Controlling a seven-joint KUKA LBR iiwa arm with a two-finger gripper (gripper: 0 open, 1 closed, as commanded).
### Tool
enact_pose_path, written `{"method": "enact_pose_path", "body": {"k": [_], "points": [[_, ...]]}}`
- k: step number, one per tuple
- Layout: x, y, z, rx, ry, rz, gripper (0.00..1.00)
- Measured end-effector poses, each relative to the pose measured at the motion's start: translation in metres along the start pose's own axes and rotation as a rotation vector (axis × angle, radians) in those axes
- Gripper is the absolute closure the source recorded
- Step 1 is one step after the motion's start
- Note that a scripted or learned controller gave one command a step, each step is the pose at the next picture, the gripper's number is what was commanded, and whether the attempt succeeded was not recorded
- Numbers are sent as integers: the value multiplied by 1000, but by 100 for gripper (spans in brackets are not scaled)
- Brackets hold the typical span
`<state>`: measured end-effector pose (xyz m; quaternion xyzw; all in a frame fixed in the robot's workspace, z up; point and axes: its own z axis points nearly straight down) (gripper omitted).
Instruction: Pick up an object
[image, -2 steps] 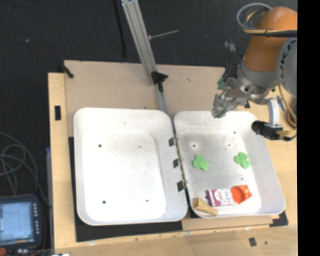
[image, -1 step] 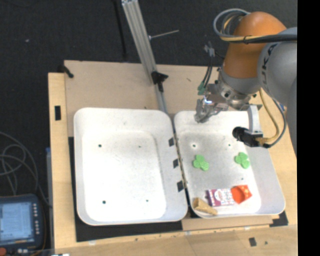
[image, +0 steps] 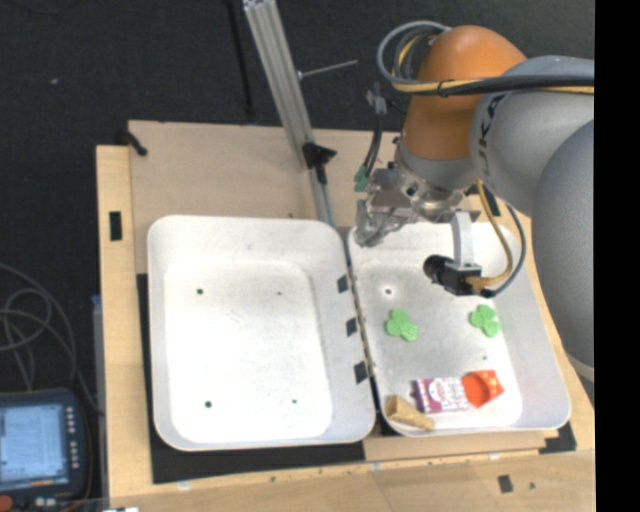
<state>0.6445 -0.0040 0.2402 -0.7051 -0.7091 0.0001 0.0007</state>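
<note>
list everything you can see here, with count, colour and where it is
bench: 1, tan, under both bins
bins: 2, white, side by side on the bench
green pieces: 2, green, right bin, one at the middle, one nearer its right side
carton: 1, purple and white, right bin, near edge
orange thing: 1, orange-red, right beside the carton
tan piece: 1, tan, right bin, near left corner
rail: 1, silver, slanting down to the bins' far edge
screen: 1, grey, lower left, off the bench
arm: 1, grey with orange band, from the right
gripper: 1, grey, over the right bin's far left corner
</note>
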Motion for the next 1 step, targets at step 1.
{"method": "enact_pose_path", "body": {"k": [1], "points": [[47,-1,8,1,0,0,100]]}}
